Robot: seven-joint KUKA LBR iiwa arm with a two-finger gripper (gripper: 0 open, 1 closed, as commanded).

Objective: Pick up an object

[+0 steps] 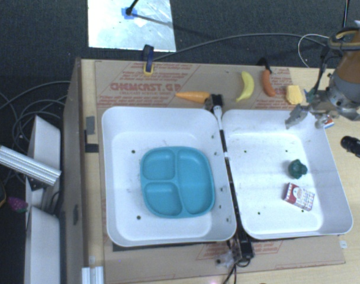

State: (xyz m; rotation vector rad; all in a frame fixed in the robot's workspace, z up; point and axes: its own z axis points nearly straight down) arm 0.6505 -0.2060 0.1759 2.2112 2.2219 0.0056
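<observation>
A robotics lab: two white bins (pixel 168 123) sit on a cardboard-covered bench (pixel 168 81), loose cables (pixel 26 105) trail over dark carpet (pixel 32 28), and toy foods like a banana (pixel 246 86) lie about.

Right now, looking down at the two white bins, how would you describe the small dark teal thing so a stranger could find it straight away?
Start at the right-hand shallow white bin, the one without the blue divided plate. Two things lie near its right side, one above the other. The small, rounded, dark teal object is the upper one; its neighbour just below is a flat red and white carton, boxy and printed, where the teal one is plain.
</observation>
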